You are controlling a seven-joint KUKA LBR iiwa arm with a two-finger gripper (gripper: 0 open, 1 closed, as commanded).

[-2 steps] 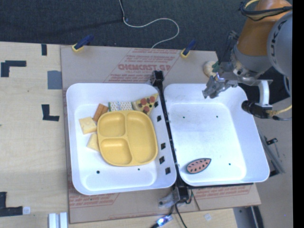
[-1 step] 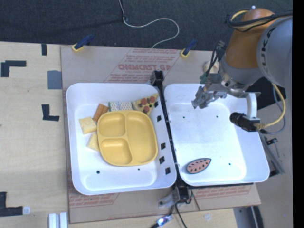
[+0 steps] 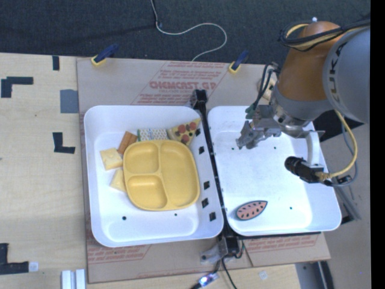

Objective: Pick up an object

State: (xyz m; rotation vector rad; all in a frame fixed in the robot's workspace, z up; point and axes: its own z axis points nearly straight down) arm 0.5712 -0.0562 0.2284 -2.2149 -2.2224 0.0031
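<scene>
1. Above the right bin, the grey arm with its orange band comes in from the right side and bends down over the far half of this bin. The gripper hangs close to the far-left part of the bin floor.
2. From this angle I cannot tell if the fingers are open or closed; nothing is seen between them.
3. One object lies in the right bin: a flat oval piece, pink-orange with dark spots and a dark edge. It rests at the near side of the bin, well apart from the gripper.
4. Two shallow white bins stand side by side. The left bin touches the right bin along the middle.
5. One yellow plate with three compartments lies in the left bin. It looks smooth, like plastic, with rounded corners.
6. Beside the plate, on the side away from the right bin, are some pale square crackers. Behind the plate are more small food pieces; their number is not clear.
</scene>
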